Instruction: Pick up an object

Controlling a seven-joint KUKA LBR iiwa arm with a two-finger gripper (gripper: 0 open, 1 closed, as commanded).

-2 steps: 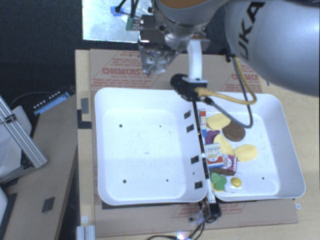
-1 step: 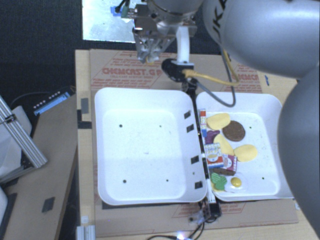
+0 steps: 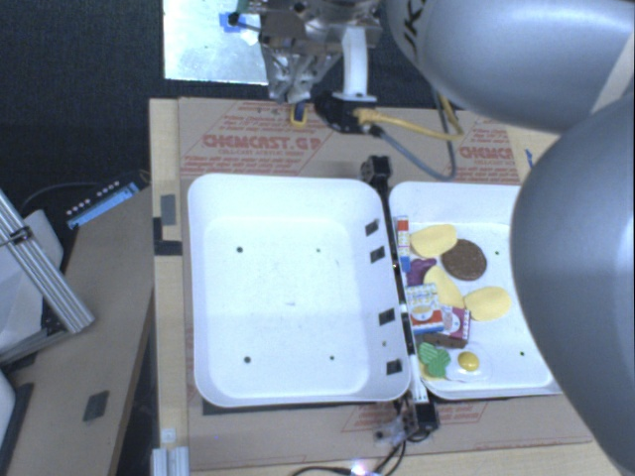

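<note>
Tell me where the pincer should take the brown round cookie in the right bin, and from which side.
Probably from straight above, across the rim of the brown cookie. It lies flat on the right bin and its upper and right edges look free, while yellow pieces crowd its left side.

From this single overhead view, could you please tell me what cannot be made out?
- End effector: blurred and small at the top of the camera view, so its state cannot be read.
- Right bin: its right side is hidden by the grey arm.
- Packets piled against the divider: overlapping, print too small to read.
- Green item and yellow piece: too small to identify.
</note>
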